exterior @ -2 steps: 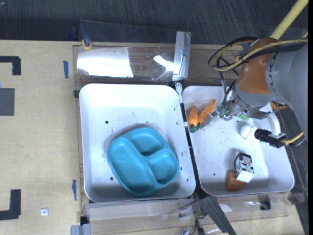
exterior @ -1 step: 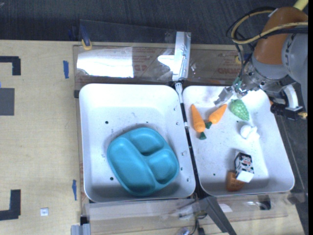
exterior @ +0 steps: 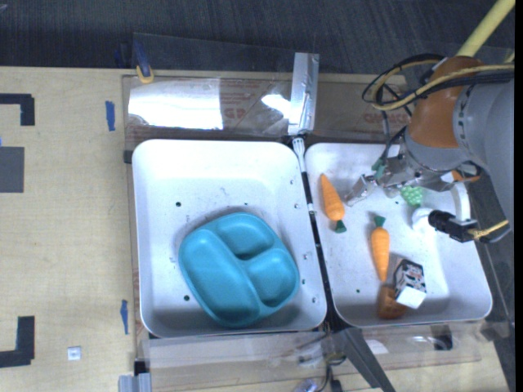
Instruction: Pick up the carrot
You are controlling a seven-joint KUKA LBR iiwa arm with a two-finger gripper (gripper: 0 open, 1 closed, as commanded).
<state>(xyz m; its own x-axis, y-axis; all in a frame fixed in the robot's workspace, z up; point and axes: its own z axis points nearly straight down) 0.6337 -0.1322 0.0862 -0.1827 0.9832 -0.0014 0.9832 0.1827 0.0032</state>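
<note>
A: Where were the carrots?
B: One carrot (exterior: 331, 200) lay at the right bin's (exterior: 474, 300) left wall, another carrot (exterior: 381, 251) mid-bin.
A: The gripper (exterior: 359, 190)?
B: Beside the upper one, fingers slightly apart, empty; it risked closing on nothing, or pushing that carrot against the wall.

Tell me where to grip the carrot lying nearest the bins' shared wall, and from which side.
Grip that carrot across its thick orange middle, coming straight down from above. It lies flat on the right bin floor, running lengthwise along the wall, leafy end toward the front. Closing across its narrow width should suit it; the tool sits just right of it.
</note>
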